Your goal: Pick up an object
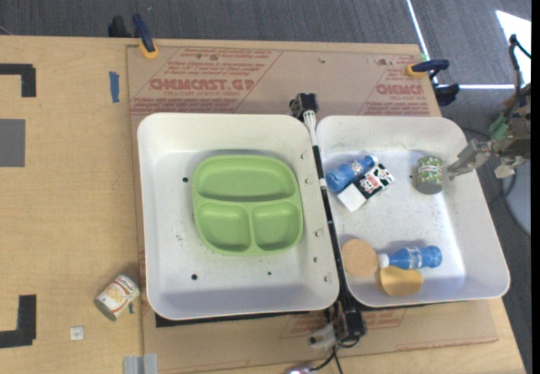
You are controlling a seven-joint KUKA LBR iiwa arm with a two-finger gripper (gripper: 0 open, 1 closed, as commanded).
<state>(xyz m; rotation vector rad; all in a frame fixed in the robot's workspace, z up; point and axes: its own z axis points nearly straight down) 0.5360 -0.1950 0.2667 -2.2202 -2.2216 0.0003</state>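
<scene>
The right bin (472,220) holds several small objects. A blue packet (348,173) lies beside a white card with black print (369,185) near the bin's left wall. A grey-green ball (429,174) rests toward the back right. At the front lie a tan round disc (359,257), a blue bottle with a white cap (412,258) and a yellow piece (399,282). My gripper (464,161) shows as a thin grey part reaching over the bin's right rim, just right of the ball and apart from it. Nothing is seen held.
The left bin (160,195) holds a green divided plate (248,203). A small carton (116,295) lies on the bench off the left bin's front corner. Clamps (426,68) pin the cardboard sheet at the back. Cables and hardware crowd the right edge (516,123).
</scene>
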